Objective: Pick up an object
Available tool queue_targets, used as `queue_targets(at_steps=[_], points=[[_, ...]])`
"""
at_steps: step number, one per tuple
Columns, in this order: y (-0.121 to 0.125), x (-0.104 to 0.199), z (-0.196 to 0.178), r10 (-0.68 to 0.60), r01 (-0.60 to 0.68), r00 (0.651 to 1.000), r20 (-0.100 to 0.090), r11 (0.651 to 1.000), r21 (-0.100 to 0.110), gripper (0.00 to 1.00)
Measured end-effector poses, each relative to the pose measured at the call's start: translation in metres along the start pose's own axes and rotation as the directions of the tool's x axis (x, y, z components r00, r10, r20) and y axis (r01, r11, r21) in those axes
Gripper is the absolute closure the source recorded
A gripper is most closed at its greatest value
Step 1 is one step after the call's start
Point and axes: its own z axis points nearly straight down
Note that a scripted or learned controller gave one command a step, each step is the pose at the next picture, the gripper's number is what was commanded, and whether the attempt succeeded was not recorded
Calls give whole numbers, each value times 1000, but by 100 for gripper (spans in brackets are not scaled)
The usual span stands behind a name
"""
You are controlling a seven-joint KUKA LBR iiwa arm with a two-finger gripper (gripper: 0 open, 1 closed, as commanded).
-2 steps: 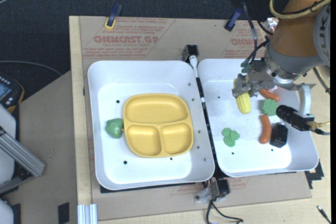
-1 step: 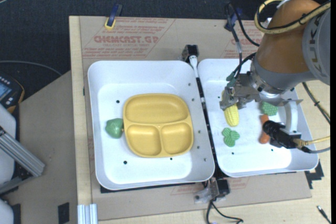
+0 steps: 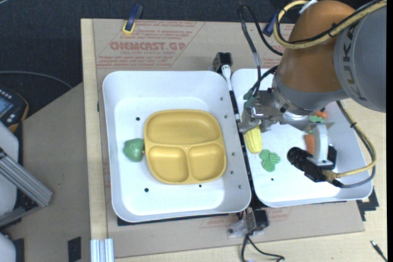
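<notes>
A KUKA arm's gripper (image 3: 256,115), its jaws' state impossible to tell from above, hangs over a toy corn cob (image 3: 253,140) near the right bin's (image 3: 288,192) left wall; likely light, rigid, slick plastic, best pinched across its middle.

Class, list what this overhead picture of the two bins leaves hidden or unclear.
- Tool: the arm's wrist covers it, so its grip on the corn is unclear.
- Right bin: the arm hides its upper part.
- Orange item: partly behind a black fitting.
</notes>
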Motion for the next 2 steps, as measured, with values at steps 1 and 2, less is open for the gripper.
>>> queue_targets(at_steps=[1,2], points=[[-35,52,2,0,0,1000,1,1000,2,100],[-26,47,-2,6,-6,1000,4,1000,-5,100]])
